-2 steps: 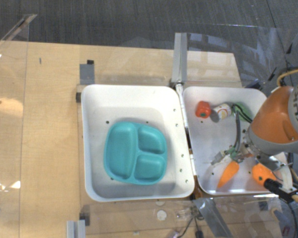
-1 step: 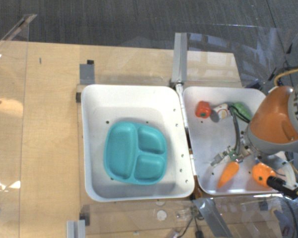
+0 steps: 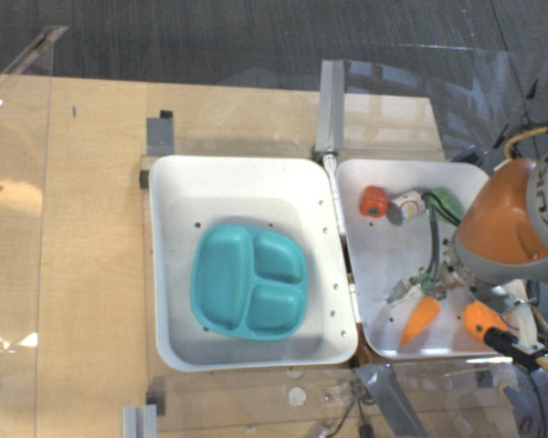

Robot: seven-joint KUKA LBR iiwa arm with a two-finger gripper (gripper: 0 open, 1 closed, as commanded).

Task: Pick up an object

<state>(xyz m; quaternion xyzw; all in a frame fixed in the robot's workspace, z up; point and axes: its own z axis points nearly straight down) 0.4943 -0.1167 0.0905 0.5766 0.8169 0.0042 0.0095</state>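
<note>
While the end effector [image 3: 426, 286] sits low over a carrot [image 3: 420, 319] in the right bin [image 3: 384, 245], its grip cannot be told.

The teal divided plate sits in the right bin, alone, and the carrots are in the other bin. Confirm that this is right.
Not quite: the camera view shows the teal divided plate in the left bin, not the right one. It is alone there, and the carrots lie in the other bin, as stated.

Pale wooden bench top [image 3: 64, 245] w/ clear glossy sheet over it, bright glare patches at left edge. Dark grey ribbed floor [image 3: 210, 16] runs behind; grey metal upright post [image 3: 330, 108] at centre back
</note>
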